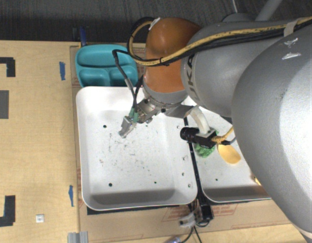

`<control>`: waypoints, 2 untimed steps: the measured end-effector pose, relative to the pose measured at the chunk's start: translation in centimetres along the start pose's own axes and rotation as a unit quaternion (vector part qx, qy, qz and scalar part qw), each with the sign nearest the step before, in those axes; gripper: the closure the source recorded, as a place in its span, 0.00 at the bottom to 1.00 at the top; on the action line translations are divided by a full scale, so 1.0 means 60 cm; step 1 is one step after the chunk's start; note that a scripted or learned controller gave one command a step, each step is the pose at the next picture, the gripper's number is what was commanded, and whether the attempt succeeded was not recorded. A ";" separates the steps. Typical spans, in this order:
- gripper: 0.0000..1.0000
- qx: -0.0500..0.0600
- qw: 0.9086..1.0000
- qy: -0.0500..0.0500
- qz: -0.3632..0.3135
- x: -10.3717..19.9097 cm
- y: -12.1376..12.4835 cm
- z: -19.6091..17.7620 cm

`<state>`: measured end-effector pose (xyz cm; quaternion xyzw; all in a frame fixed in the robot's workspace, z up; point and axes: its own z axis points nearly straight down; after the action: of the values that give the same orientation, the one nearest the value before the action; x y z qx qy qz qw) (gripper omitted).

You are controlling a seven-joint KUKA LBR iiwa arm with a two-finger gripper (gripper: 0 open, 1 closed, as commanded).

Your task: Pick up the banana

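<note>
my gripper over the left bin, honestly can't tell if it's wide or narrow, banana well apart in the right bin, just beside something green

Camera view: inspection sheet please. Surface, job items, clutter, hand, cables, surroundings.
Surface: left white bin, floor scuffed and speckled; right white bin, largely covered by the arm.
Job's things: banana in right bin, yellow end showing at the arm's edge, rest hidden.
Clutter: green object in right bin, beside the banana, toward the left bin.
Grippers: hand over left bin, well apart from the banana.
Cables: yellow-and-black cable along the arm; black cable looping down toward the hand.
Surroundings: teal tray behind left bin; blue tape and black tape marks on the brown bench top.
</note>
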<state>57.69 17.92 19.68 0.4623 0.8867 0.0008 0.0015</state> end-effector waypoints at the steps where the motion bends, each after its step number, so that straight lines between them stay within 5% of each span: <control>1: 0.00 0.001 0.990 0.002 -0.140 0.014 -0.047 0.184; 2: 0.00 -0.001 0.990 0.000 -0.138 -0.009 0.115 0.042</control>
<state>63.68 21.42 17.21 0.3354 0.9421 0.0014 0.0019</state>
